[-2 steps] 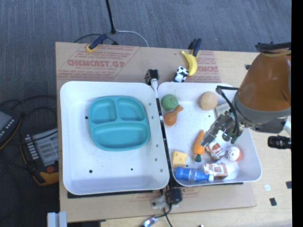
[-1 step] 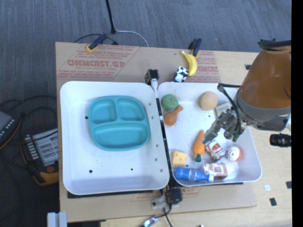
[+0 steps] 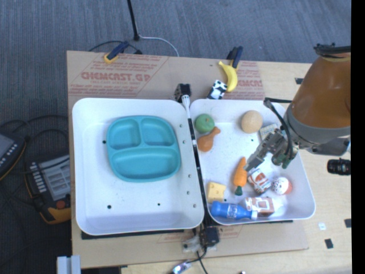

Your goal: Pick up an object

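Nothing grabbed yet: jaws (image 3: 268,153) low in the right bin (image 3: 296,210), above the red-and-white toy (image 3: 259,180); can't tell spread or closed.

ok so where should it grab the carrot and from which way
Across the carrot's orange middle, coming straight down. It lies flat, running roughly up-down in the right bin, green tip at the bottom. Fingers closing left-right should fit, though the red-and-white carton crowds its right side.

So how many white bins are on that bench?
2. The left bin holds a blue divided plate; the right bin holds the toy food, where the gripper reaches in.
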